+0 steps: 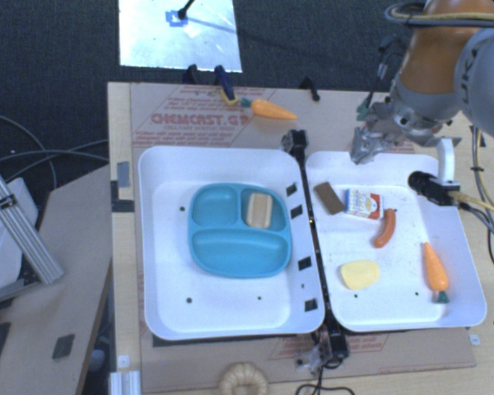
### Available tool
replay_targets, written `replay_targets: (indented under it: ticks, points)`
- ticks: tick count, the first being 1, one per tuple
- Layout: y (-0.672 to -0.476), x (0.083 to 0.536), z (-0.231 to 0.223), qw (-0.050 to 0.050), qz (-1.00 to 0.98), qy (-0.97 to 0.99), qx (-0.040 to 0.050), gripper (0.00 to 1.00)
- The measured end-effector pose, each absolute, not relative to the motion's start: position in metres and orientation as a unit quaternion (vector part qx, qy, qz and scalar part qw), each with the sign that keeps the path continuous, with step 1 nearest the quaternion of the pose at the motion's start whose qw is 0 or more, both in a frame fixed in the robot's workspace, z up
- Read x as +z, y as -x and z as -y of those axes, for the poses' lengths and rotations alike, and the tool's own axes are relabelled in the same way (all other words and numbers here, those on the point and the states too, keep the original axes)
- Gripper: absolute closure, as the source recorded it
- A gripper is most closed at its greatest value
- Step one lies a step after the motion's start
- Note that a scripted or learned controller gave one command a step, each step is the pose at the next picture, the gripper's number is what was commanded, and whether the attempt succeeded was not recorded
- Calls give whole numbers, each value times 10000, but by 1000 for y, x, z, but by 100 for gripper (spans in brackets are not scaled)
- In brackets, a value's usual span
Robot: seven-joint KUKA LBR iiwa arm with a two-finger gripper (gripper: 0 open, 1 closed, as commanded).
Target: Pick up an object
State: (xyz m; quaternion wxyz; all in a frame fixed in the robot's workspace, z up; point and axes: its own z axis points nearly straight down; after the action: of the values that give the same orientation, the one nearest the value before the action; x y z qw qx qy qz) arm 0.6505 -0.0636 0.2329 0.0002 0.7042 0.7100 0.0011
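A tabletop (189, 122) carries two white bins. My tool (367, 148) hangs above the right bin's (469, 303) far edge; I cannot tell its state. That bin holds a brown block (328, 197), small carton (363, 203), sausage (384, 229), yellow piece (359, 275) and carrot (434, 268). The left bin (173, 303) holds a blue tray (230, 237).

Robot arm (465, 48), entering at the upper right: a rounded grey casing is showing a broad, glossy orange band (445, 44) above the wrist. Thin dark cables (403, 11) are looping along the orange section near its upper edge. Below the band, the wrist is narrowing into a grey metallic gripper (364, 153) assembly of blocky, angular parts, which is appearing blurred, so finer details are not resolving.
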Motion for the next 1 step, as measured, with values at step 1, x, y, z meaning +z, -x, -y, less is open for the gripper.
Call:
replay_targets:
  ticks: [1]
  points:
    - [-634, 219, 16, -7, -7101, -7041, 7, 100]
